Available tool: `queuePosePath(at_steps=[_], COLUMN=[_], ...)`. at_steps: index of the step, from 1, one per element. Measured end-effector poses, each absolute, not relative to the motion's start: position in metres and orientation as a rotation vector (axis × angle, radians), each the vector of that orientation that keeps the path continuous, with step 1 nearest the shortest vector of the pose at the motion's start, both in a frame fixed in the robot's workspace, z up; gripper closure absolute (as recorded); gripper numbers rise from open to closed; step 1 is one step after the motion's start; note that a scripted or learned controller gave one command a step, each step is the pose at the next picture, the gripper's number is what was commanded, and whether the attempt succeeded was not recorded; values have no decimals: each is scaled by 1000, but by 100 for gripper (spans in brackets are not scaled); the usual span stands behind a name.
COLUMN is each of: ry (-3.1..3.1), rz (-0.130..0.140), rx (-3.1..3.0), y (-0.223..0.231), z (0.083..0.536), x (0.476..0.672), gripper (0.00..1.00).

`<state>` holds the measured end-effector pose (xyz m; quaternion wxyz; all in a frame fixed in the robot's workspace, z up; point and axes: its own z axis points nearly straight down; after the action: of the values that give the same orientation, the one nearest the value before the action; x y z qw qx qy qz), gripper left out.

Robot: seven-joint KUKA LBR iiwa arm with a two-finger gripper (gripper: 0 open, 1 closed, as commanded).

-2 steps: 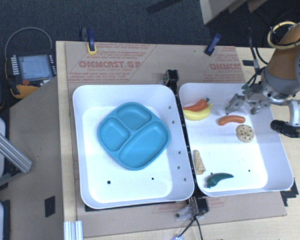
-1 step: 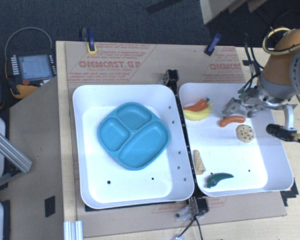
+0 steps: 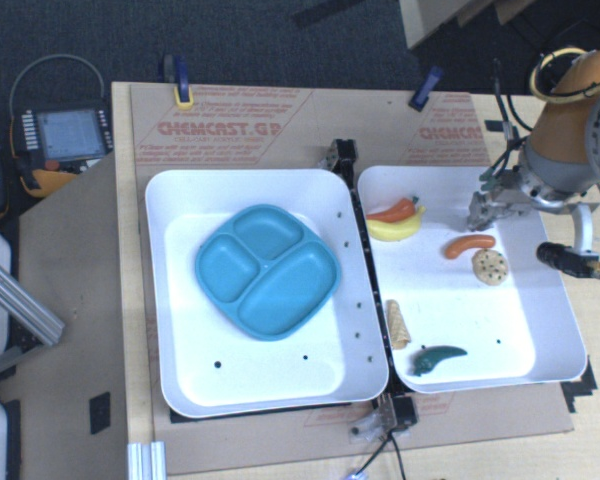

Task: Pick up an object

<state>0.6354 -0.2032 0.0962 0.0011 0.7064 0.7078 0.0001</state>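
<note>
Glossy blue plastic tray (image 3: 268, 283) (smooth), matt white bins (image 3: 180, 368)

The arm (image 3: 570, 118) is cut off by the right edge; its gripper (image 3: 485, 213) fingers are too small to tell.

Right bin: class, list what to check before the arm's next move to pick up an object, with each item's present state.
1. Gripper is over the right bin: ok.
2. Sausage lies just below the gripper, nearest target: ok.
3. Cookie is close beside the sausage, may crowd a grasp: not ok.
4. Gripper open for a grasp: cannot tell.
5. Gripper height above the bin floor: cannot tell.
6. Chili rests against the banana; poor first target: not ok.
</note>
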Motion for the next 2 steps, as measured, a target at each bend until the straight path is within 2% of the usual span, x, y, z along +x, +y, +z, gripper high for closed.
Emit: queuePosePath(at_steps=[1,2], ry=[2218,2217], rz=[5,7], rx=[2215,2213], y=[-204,-203], z=[140,204], x=[637,643], gripper=[100,100])
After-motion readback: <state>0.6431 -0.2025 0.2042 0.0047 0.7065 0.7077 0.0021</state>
